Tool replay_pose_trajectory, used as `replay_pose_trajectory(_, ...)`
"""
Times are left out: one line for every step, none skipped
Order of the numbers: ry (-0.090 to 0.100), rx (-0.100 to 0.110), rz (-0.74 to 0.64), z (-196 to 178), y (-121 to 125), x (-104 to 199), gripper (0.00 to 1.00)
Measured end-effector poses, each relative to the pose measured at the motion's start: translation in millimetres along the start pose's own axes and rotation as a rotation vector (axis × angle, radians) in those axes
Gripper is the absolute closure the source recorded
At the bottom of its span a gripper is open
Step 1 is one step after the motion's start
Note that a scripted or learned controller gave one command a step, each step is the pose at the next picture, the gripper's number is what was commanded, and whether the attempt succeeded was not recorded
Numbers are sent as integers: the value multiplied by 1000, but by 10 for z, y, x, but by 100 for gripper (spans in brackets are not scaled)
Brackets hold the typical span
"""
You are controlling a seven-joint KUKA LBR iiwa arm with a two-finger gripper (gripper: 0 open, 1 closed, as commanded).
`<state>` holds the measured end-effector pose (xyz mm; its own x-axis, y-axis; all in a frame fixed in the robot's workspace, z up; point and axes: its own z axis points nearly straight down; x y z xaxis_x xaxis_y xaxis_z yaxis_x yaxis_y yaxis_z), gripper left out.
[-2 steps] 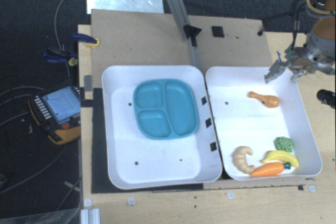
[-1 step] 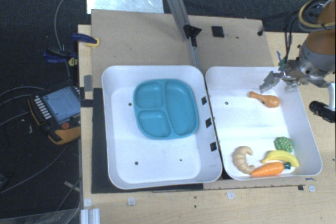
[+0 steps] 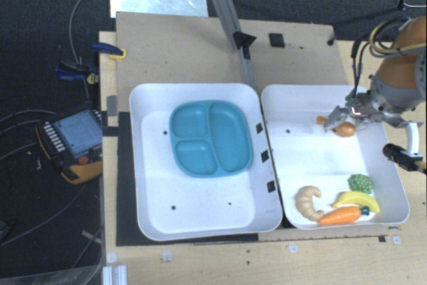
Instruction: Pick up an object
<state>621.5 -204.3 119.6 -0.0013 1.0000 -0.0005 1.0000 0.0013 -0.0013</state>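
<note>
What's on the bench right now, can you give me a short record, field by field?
left bin: holds a blue divided plate
right bin: toy food
front corner of right bin: croissant, carrot, banana, broccoli
far side of right bin: small orange-brown item
gripper: low over the far side of the right bin, right by the orange-brown item
grasp: cannot tell

You have two white bins side by side: a left bin (image 3: 143,210) and a right bin (image 3: 293,157). The left bin holds one blue divided plate (image 3: 210,137), with three compartments. The right bin holds five toy foods: one croissant (image 3: 309,201), one carrot (image 3: 340,215), one banana (image 3: 358,200), one green broccoli piece (image 3: 360,182) and one orange-brown item (image 3: 344,130).
</note>
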Motion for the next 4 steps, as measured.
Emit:
replay_pose_trajectory(-3, -8, -1, -147, 22, -6, 100)
replay_pose_trajectory(-1, -9, -4, -648, 71, 83, 100)
replay_pose_trajectory(-2, -9, -4, -1103, 124, 55, 100)
replay_pose_trajectory(-2, -10, -5, -1657, 141, 52, 100)
